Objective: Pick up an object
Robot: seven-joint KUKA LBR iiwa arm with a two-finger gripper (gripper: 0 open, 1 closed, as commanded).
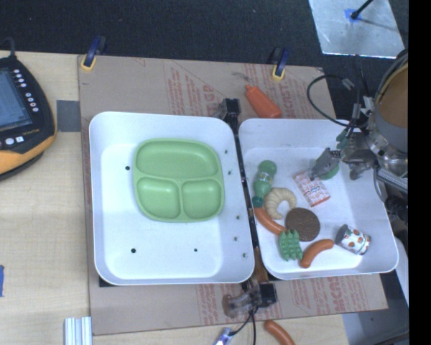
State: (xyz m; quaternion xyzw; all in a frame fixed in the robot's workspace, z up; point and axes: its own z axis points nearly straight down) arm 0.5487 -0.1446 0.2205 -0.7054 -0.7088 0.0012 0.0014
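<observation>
Arm: we see the grey arm [388, 131] entering at the worktop's right edge; its upper part is cut off by the frame, so we make out only the wrist section.
Pincer: the pincer [327, 165] sits low over the right bin's upper right area; a greenish piece lies at its tip, and we cannot tell whether that piece is part of the pincer or a separate item. We cannot tell whether the pincer is wide or narrow.
Bins: we count two white bins, side by side at the worktop's middle: left bin [115, 257] and right bin [373, 264].
Left bin contents: one green divided plate [178, 180], in the bin's upper half.
Right bin contents, countable: one green bottle [263, 179] near the left wall; one pale ring [279, 201] just beside it; one brown disc [302, 223] touching the ring; one red-and-white packet [312, 188] just below the pincer; one green studded block [289, 245]; two sausages [317, 251] along the lower edge, one partly hidden under the ring; one small patterned item [353, 240] in the lower right corner, too small for us to identify.
Outside the bins: one orange bottle [261, 101] above the right bin; one handheld controller [14, 121] at the worktop's left edge, cut off.
</observation>
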